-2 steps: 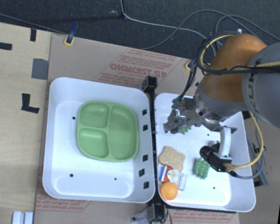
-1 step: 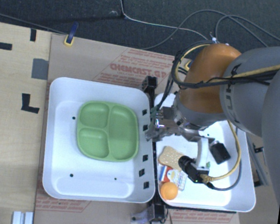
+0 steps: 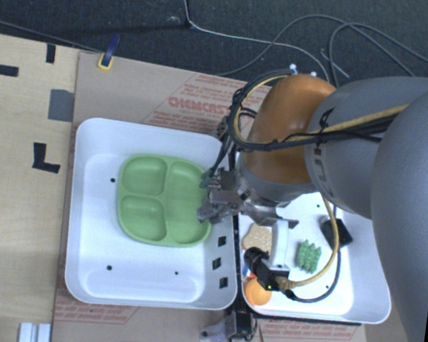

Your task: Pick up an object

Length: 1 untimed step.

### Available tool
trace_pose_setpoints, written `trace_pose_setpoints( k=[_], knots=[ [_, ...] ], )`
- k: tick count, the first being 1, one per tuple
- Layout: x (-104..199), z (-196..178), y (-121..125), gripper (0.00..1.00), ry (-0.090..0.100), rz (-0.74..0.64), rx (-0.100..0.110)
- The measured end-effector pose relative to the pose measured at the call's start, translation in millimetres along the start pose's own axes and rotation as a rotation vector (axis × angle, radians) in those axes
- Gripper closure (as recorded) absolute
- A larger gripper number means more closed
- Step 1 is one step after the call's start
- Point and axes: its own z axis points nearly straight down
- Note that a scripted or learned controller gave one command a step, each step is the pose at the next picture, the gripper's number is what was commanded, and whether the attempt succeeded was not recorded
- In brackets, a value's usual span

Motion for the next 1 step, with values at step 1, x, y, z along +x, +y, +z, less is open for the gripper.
trace_pose_setpoints(
  k=[1],
  knots=[
    [-2.5,-0.3,0.8,0.00,-0.001,0.003,-0.001]
  ],
)
